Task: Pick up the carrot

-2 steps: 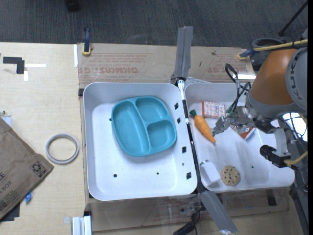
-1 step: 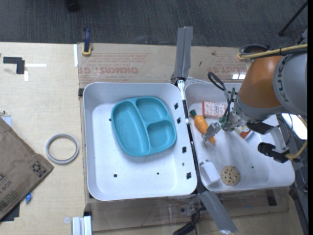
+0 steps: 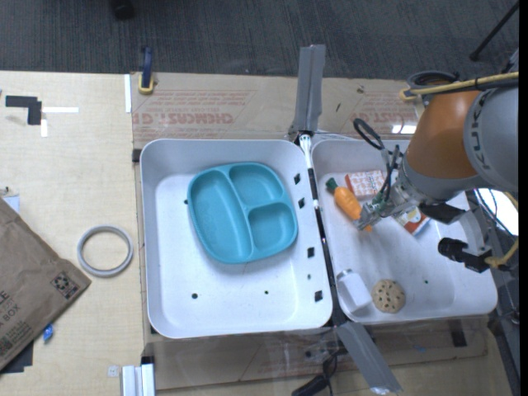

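Observation:
An orange carrot (image 3: 346,201) with a green top lies at a slant in the upper left part of the right bin (image 3: 445,304). My gripper (image 3: 368,216) hangs down from the grey and orange arm, its tip right at the carrot's lower right end. The carrot still rests on the bin floor. From this slant I cannot make out whether the tip touches the carrot.
A red and white packet (image 3: 365,183) lies just behind the carrot, partly under the wrist. A round cookie (image 3: 388,295) and a white block (image 3: 353,289) sit near the right bin's front. A blue divided plate (image 3: 243,211) is in the left bin (image 3: 165,287). A tape ring (image 3: 105,248) lies on the bench.

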Action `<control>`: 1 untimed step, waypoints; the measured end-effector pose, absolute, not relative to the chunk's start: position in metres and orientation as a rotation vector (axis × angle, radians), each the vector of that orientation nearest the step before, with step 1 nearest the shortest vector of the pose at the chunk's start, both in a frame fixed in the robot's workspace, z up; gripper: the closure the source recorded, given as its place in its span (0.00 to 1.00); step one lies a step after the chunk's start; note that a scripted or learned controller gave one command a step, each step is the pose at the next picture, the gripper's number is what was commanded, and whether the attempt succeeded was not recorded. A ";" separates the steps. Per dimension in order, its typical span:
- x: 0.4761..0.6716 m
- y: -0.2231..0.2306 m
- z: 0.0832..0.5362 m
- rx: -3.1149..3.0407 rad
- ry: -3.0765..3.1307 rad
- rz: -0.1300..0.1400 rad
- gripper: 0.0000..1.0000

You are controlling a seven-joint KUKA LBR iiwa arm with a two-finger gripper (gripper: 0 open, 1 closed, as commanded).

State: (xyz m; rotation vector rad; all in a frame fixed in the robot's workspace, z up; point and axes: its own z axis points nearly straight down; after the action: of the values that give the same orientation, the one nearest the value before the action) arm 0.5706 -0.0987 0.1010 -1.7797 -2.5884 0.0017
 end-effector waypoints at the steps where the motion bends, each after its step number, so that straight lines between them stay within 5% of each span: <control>1: 0.622 -0.040 0.184 -2.207 -2.198 0.045 1.00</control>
State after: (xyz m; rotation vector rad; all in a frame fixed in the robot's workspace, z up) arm 0.6222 -0.0398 0.1836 -2.2067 -2.1976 0.0447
